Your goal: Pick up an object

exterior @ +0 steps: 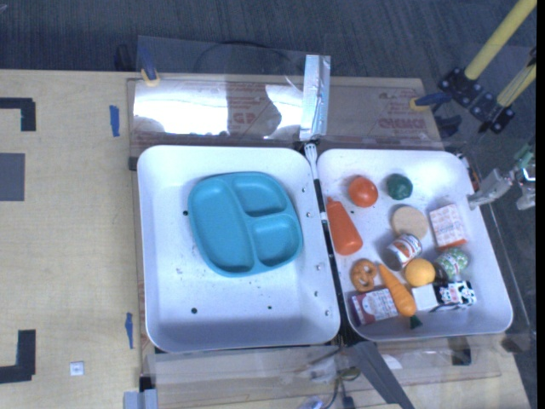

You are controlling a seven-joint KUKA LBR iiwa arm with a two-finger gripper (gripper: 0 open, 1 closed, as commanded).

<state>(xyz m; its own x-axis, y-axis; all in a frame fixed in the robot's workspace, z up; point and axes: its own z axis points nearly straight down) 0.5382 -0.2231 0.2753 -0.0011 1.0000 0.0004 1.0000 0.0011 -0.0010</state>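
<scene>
Nearest me, at the R bin's (490,318) 6 o'clock rim, lie a red packet (371,307) and a carrot (397,290) touching across it, w/ a black-and-white carton (456,294) at approx. 5. An orange fruit (419,272) sits just above the carrot, next to a green patterned ball (453,261) and a small can (404,249) near the bin's centre. Tan disc (410,221) and pink box (447,225) are at 3; a red-orange ball (363,191) and dark green ball (398,186) are at 12. A long orange piece (343,227) lies along the 9 o'clock wall.

L bin (162,305) holds a blue divided plate (245,222), centred.

End effector (496,188) hangs just outside the R bin's 3 o'clock rim, nothing seen in it; can't tell how far open it is.
</scene>
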